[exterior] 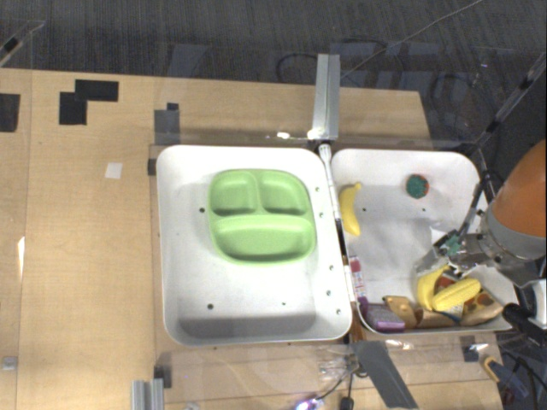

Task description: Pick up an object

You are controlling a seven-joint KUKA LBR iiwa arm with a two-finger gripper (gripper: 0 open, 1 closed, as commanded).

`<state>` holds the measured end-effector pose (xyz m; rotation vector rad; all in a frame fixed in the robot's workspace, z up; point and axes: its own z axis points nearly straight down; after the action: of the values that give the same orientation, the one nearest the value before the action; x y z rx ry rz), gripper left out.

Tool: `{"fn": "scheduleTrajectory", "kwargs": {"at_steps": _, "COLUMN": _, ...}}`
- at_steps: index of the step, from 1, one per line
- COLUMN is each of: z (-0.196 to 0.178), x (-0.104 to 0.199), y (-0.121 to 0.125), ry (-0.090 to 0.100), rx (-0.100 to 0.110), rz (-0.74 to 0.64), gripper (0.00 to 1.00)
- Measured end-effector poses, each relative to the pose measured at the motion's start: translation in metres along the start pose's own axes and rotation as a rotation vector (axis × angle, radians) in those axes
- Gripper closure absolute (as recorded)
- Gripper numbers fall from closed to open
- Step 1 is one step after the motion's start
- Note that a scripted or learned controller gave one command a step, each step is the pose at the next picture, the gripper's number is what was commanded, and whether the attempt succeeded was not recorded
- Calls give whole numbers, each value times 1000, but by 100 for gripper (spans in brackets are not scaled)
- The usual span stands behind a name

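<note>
A wooden bench is carrying two shallow white bins side by side, and everything here is placed relative to the gripper's jaws, which are working low in the right bin. The left bin is sitting well away from the jaws, across the divider, and is holding a green sectioned plate. The grey arm with its orange band is reaching in from the right edge and leaning down over the right bin's near corner. The gripper is hovering just above a heap of toy food; whether its jaws are apart or together cannot be told, since they are small and tangled with the clutter. Directly below and touching close to the jaws, yellow toy bananas are lying on top of the pile, seemingly the likeliest target. Brown pieces are lying just beyond, toward the near rim. A lone yellow banana is resting well apart from the jaws, against the divider. A small teal round object is sitting apart, up toward the far wall. The step in hand appears to be the descent onto the heap; next, the jaws would need to settle around one piece, close, then lift clear.
</note>
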<state>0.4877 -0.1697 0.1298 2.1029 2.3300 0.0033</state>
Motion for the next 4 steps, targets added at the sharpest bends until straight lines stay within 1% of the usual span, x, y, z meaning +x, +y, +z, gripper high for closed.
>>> {"fn": "scheduleTrajectory", "kwargs": {"at_steps": 1, "z": 40, "x": 33, "y": 55, "ry": 0, "rx": -10, "rz": 412, "gripper": 0}}
{"fn": "scheduleTrajectory", "kwargs": {"at_steps": 2, "z": 38, "x": 23, "y": 15, "ry": -3, "rx": -18, "rz": 172, "gripper": 0}}
{"fn": "scheduleTrajectory", "kwargs": {"at_steps": 3, "z": 28, "x": 25, "y": 18, "ry": 1, "rx": -21, "rz": 170, "gripper": 100}}
{"fn": "scheduleTrajectory", "kwargs": {"at_steps": 4, "z": -73, "x": 81, "y": 32, "ry": 0, "rx": -3, "rz": 163, "gripper": 100}}
